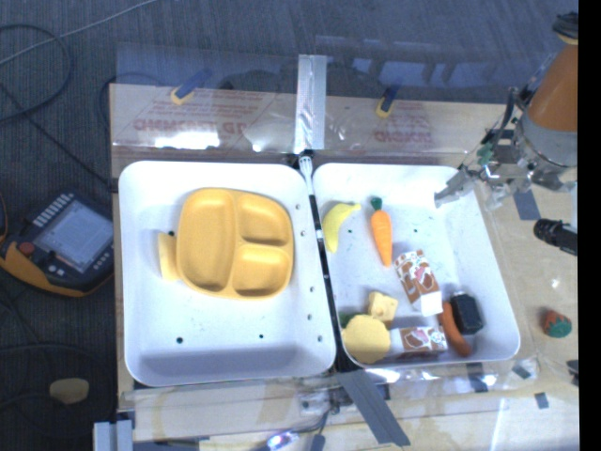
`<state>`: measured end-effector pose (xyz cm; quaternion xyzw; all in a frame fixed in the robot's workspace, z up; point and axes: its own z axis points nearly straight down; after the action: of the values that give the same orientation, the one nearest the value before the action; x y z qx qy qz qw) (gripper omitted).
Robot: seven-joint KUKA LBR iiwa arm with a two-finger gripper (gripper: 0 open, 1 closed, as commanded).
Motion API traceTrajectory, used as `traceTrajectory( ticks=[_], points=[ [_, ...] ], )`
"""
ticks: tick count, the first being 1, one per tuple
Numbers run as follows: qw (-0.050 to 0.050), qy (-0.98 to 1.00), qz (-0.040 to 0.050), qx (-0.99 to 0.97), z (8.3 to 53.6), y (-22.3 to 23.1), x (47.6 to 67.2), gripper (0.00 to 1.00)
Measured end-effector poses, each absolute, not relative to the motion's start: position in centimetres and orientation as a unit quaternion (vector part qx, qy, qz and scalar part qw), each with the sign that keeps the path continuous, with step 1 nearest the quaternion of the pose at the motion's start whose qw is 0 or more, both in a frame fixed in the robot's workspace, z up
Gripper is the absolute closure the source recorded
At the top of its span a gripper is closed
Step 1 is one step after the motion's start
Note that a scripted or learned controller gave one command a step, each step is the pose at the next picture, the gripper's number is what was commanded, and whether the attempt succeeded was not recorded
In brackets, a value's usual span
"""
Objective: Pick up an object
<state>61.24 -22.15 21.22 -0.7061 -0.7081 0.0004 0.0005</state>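
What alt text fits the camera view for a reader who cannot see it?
A grey arm's pincer hovers over the right white bin's far right corner; the bin holds an orange toy carrot, a yellow toy banana and other toys. The left white bin holds a yellow divided plastic tray.

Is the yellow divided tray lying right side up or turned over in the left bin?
Turned over: the yellow divided plastic tray shows rounded, bulging compartment backs rather than hollows, resting on the left white bin.
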Motion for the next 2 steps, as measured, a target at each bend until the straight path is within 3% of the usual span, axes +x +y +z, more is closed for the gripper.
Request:
traceTrajectory(
  ticks=[1,2],
  points=[
    [0.001,-0.737,0.0009,-0.676,10.90,-13.73,63.27,0.00],
    [0.001,-0.738,0.0013,-0.675,11.79,-13.65,63.30,1.00]
  ],
)
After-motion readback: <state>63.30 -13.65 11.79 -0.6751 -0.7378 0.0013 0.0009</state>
